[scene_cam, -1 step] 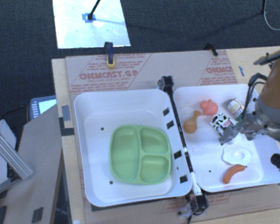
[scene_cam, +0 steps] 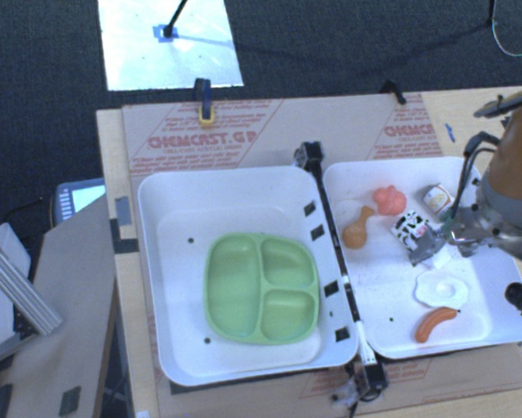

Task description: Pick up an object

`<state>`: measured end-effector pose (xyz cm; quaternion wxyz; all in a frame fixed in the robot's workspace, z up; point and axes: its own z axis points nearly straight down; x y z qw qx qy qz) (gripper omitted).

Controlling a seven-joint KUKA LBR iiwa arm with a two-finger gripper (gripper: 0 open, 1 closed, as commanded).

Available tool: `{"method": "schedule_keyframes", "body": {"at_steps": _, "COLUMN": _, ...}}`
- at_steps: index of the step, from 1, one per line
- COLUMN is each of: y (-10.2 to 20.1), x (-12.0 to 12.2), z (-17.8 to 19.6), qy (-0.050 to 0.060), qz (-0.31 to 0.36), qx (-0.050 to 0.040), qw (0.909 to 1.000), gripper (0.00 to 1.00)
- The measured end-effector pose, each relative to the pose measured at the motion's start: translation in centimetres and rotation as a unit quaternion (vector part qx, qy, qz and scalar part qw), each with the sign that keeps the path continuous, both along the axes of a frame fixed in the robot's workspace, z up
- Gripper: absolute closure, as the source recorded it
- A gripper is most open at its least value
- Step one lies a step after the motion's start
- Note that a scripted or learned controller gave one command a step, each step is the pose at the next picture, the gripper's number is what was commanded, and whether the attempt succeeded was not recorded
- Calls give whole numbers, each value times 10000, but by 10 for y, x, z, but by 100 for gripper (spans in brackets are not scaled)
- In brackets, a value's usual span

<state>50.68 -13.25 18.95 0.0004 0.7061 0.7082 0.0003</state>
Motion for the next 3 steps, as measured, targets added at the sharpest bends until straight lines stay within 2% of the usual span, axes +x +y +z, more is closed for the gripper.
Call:
{"method": "schedule_keyframes", "body": {"at_steps": 1, "y": 10, "x": -4, "z": -57, "qy": 26, "qz": -8, "qx": 9, "qw": 10000, "gripper": 0}}
{"method": "schedule_keyframes", "body": {"at_steps": 2, "y": 10, "x": -3, "z": -106, "qy": -4, "qz": -9, "qx": -1, "qw": 10000, "gripper": 0}}
{"method": "schedule_keyframes", "body": {"at_steps": 3, "y": 9, "x": -2, "z": -94, "qy": -14, "qz": -10, "qx": -5, "qw": 10000, "gripper": 100}}
